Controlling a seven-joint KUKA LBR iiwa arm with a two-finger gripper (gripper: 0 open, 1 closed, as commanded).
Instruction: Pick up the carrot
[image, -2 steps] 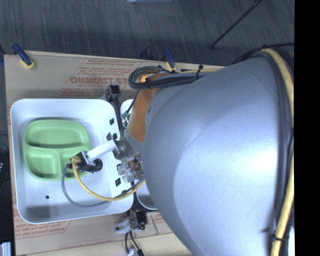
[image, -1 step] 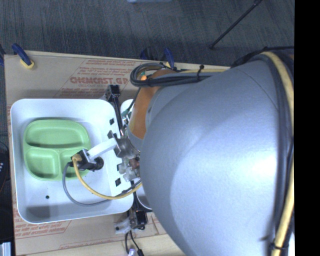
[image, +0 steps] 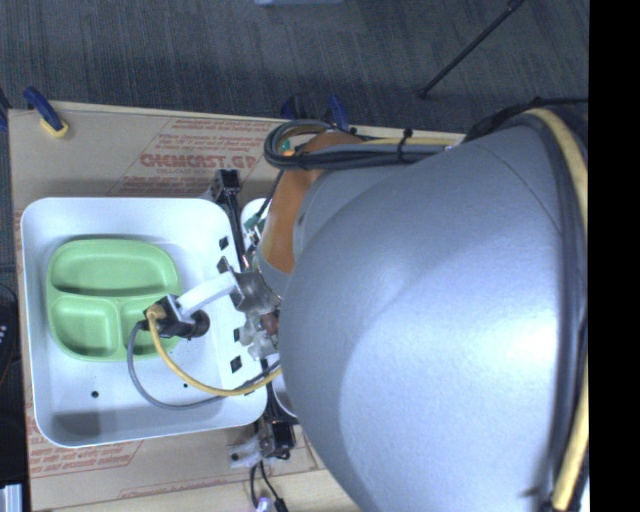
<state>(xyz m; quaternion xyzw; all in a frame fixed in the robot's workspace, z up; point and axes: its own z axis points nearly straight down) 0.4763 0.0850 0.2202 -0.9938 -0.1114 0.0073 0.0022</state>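
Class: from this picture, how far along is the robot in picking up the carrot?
Done: the arm reaches over the bins, its wrist at the left bin's right edge beside the green tray. In hand: cannot tell; the arm covers the grasp area. Left: lifting the carrot.

One fixed camera sits above the bench (image: 110, 145), looking down at a slant — apparently tilted toward the far edge, where dark floor (image: 150, 45) shows. The arm (image: 430, 320) rises near the lens at right; the white bin (image: 40, 300) lies farther off.
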